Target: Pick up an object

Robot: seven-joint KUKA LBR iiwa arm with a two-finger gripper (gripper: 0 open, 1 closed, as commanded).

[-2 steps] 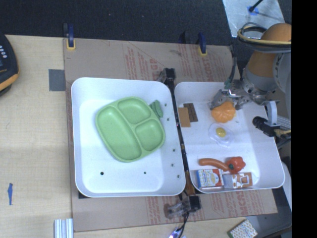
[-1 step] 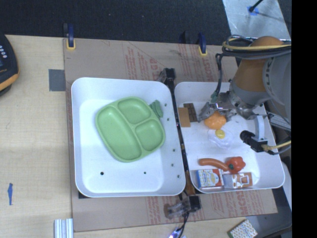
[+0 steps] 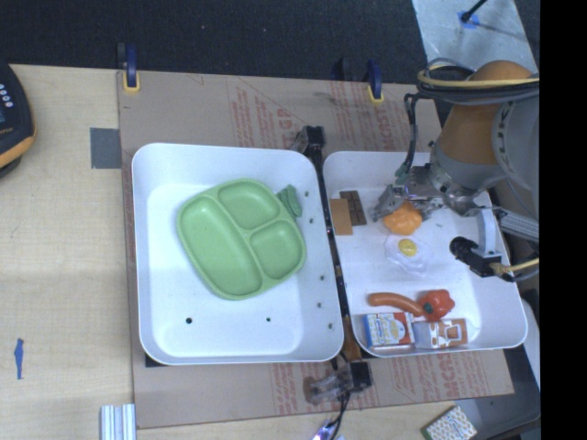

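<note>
The pincer (image 3: 404, 202) is low in the right bin (image 3: 500, 333), right at a small orange object (image 3: 402, 219); how it is set cannot be told. This looks like the grasping step. Next comes a firm close, then a straight lift clear of the fried egg toy (image 3: 407, 248).

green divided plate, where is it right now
The green three-compartment plastic plate lies flat in the left white bin, roughly at its centre, with a small green piece at its upper right edge.
</note>
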